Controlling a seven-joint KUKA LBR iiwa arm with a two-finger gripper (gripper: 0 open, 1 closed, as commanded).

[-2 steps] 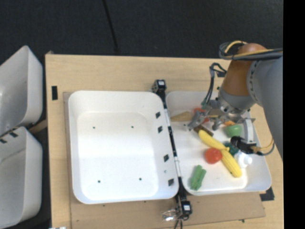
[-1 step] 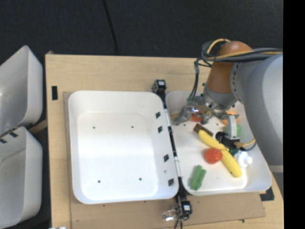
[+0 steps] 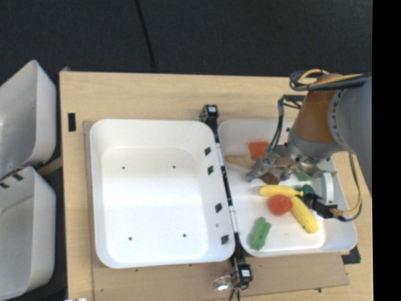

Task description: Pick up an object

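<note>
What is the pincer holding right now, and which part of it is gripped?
It cannot be told. The pincer sits low in the right bin, near the orange block, with nothing clearly between its tips.

1. The two bins, left (image 3: 156, 193) and right (image 3: 338, 237), are plain white.
2. The bench (image 3: 156, 96) is light tan wood.
3. The arm (image 3: 338, 118) is grey with an orange band.
4. In the right bin lie a yellow banana (image 3: 280, 191), a red ball (image 3: 281, 205), yellow corn (image 3: 303, 214), a green vegetable (image 3: 260, 232) and an orange-red block (image 3: 258, 149).
</note>
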